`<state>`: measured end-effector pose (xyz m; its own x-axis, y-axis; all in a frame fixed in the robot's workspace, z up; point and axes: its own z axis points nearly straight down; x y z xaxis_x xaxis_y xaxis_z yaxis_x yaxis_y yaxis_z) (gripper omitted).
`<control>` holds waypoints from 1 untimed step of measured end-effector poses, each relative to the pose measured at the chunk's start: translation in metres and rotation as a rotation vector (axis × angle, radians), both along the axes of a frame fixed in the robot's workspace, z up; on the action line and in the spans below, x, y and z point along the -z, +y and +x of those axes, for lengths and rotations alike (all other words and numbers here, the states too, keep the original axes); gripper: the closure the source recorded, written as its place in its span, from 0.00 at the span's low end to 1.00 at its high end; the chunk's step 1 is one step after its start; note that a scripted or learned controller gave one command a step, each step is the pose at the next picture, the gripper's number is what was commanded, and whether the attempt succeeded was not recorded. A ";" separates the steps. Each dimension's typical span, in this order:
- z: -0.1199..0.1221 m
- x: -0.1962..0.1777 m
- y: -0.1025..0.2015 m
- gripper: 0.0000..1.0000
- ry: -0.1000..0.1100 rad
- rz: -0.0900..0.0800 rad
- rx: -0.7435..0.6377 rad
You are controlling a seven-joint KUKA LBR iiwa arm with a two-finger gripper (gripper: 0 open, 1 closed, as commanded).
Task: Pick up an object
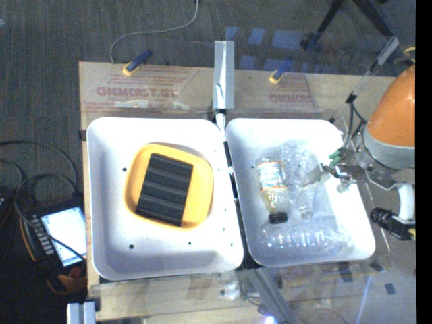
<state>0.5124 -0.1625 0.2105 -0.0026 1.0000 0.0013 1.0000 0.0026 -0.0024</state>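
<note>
Camera view – bench board [138, 92] lettering, unreadable

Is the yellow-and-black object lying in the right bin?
No. The yellow-and-black object lies in the left bin; the right bin holds clear plastic bottles.

Grey arm [388, 150], orange band [398, 110], small metal tool [337, 169]
</note>
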 end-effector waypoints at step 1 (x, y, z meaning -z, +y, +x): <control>0.011 -0.017 0.024 0.00 0.000 0.000 0.013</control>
